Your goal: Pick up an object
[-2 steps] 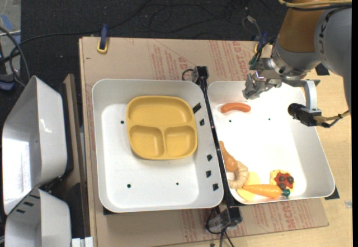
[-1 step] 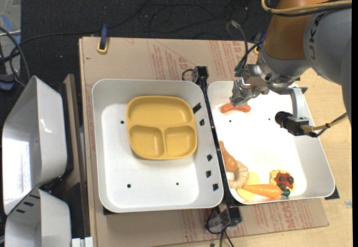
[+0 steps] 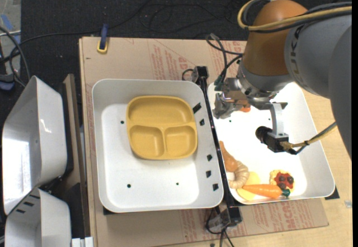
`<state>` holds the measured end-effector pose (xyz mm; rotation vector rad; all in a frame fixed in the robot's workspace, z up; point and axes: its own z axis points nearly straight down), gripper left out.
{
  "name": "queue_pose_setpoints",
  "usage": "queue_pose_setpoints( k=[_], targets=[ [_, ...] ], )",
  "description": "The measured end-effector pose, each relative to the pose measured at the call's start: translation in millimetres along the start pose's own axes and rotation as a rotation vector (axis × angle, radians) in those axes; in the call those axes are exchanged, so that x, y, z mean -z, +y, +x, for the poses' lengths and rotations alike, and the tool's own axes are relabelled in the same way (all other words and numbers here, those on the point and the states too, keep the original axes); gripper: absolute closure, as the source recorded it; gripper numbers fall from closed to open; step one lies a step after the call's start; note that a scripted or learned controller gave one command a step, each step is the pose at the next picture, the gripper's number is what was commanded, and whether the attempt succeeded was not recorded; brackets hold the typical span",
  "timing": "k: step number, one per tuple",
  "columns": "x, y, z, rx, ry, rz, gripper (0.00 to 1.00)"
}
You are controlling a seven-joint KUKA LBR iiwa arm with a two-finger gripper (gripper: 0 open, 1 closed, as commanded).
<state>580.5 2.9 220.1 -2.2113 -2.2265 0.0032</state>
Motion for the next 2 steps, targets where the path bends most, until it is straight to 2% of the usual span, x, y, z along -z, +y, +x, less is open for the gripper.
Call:
queue_pose_setpoints(
  k=[1, 2],
  targets=[
    [-1.5, -20.2, 55.3, 0.0, 0.0, -0.001, 1.0],
    [18.9, -47.9, 96.0, 0.001, 0.0, -0.003, 1.0]
  ],
)
